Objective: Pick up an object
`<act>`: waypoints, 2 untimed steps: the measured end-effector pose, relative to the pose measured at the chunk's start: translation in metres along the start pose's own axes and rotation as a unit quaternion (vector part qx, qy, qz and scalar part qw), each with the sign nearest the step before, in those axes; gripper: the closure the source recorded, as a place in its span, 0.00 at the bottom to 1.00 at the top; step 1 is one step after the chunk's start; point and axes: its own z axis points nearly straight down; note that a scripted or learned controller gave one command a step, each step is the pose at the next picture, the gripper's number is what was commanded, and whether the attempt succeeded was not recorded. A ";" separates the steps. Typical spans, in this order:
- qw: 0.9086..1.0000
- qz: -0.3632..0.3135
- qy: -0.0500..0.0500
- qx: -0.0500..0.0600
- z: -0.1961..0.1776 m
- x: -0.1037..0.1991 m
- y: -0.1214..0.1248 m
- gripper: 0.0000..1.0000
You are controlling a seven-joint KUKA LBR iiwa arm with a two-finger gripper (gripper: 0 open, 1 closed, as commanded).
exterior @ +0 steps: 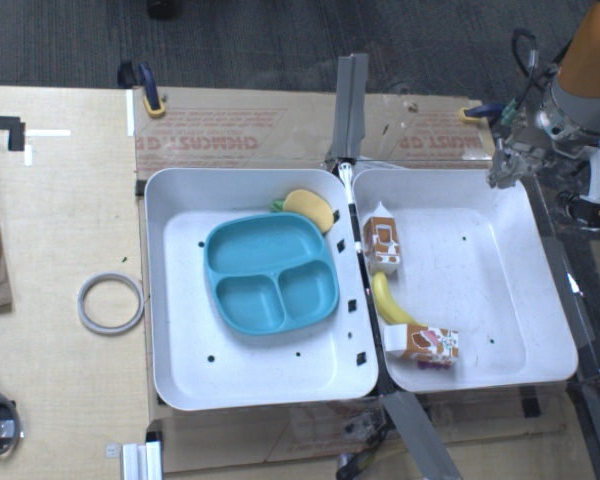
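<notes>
Reaching in could go wrong: the right bin [500, 268] keeps its banana [388, 303] and two cartons [383, 243] tight against its left wall, so fingers may jam there or graze off. Arm [585, 63] hangs over that bin's far right corner, gripper [504, 171] low; its grip state I cannot tell.

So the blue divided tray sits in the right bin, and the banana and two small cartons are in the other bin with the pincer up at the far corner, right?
Not quite. The camera view shows the blue divided tray in the left bin, not the right one. The banana and two small cartons lie in the right bin, and the pincer is at its far corner.
</notes>
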 end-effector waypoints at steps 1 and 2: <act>1.000 0.000 0.000 0.000 0.000 0.000 0.000 0.00; 1.000 -0.001 0.000 0.000 -0.009 -0.001 0.000 1.00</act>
